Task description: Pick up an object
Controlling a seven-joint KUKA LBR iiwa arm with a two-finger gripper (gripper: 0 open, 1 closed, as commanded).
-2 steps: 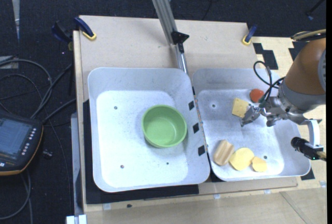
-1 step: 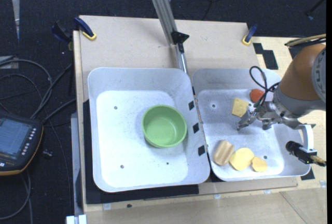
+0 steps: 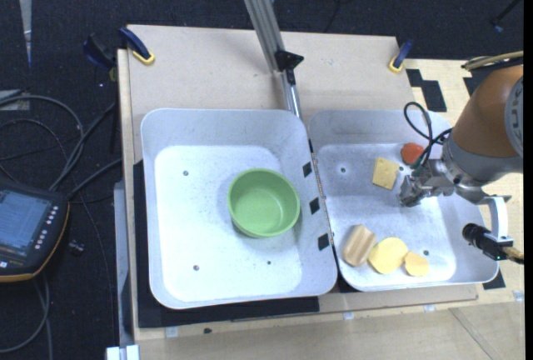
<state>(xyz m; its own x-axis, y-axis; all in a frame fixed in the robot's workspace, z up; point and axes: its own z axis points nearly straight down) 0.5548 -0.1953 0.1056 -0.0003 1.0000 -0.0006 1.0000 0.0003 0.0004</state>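
Arm's in from the right, and the gripper (image 3: 410, 193) sits low in the right bin (image 3: 333, 152), just beside the yellow sponge-like square (image 3: 385, 174); whether it is open or closed, I cannot tell, and nothing visibly sits in its grasp. That square lies flat, turned slightly off the bin's edges, no clear long axis. An orange-red ball (image 3: 412, 152) sits just behind the gripper. Toward the front of this bin, three pieces in a row: a tan bread-like piece (image 3: 358, 244) with its long axis running front to back, a yellow round disc (image 3: 388, 255), a smaller yellow piece (image 3: 416, 265). Left bin (image 3: 166, 142): one green bowl (image 3: 264, 202), upright. Two bins on the tabletop (image 3: 216, 67). No readable writing anywhere.
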